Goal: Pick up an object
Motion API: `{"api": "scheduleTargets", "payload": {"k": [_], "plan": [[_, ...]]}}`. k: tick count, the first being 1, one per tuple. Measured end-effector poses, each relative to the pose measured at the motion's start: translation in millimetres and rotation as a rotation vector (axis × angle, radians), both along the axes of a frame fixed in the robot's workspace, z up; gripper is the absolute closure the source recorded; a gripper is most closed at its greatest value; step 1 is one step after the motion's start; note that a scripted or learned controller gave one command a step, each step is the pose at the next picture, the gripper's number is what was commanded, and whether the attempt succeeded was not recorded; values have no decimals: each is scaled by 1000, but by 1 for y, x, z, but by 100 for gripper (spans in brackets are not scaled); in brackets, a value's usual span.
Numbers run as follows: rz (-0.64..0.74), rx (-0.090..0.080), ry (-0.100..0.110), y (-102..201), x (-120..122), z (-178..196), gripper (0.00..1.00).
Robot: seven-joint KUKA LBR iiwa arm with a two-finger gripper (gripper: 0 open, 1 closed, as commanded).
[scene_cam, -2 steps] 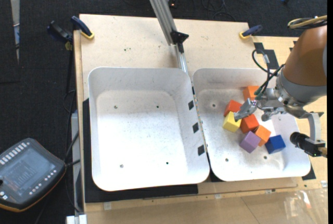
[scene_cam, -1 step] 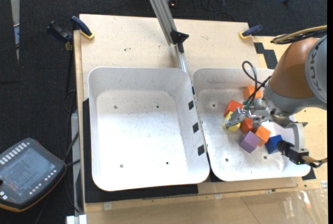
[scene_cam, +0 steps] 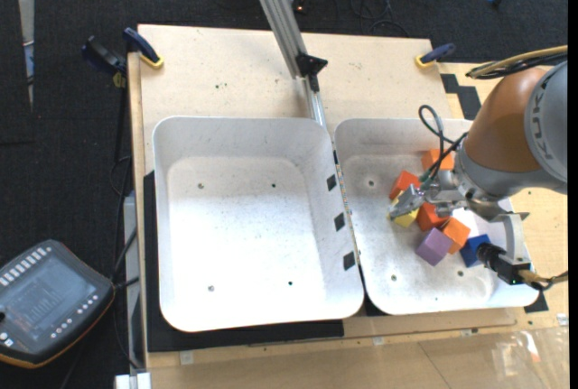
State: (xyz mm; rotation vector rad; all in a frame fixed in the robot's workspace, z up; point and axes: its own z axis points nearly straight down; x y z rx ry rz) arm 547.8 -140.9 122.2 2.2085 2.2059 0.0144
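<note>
Gripper (scene_cam: 408,202) low in the right bin (scene_cam: 379,288), finger state impossible to tell, amid yellow block (scene_cam: 404,217), orange blocks (scene_cam: 405,185) and purple block (scene_cam: 434,245).

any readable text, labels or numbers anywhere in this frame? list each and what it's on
None can be read.
Teach pendant: its screen and buttons carry marks, too small and blurred to read.
Black marks on the wall between the left bin and the right bin: plain black patches, no lettering visible.
Blocks by the gripper, such as the purple block: plain coloured faces, no print.
</note>
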Motion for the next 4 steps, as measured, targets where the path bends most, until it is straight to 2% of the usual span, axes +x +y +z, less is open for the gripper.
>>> {"api": "scheduleTargets", "payload": {"k": [1, 2, 3, 4], "plan": [[0, -1, -2, 0, 1, 9, 100], [3, 7, 16, -1, 0, 52, 100], [4, 6, 15, 0, -3, 96, 100], [5, 5, 13, -2, 2, 159, 100]]}}
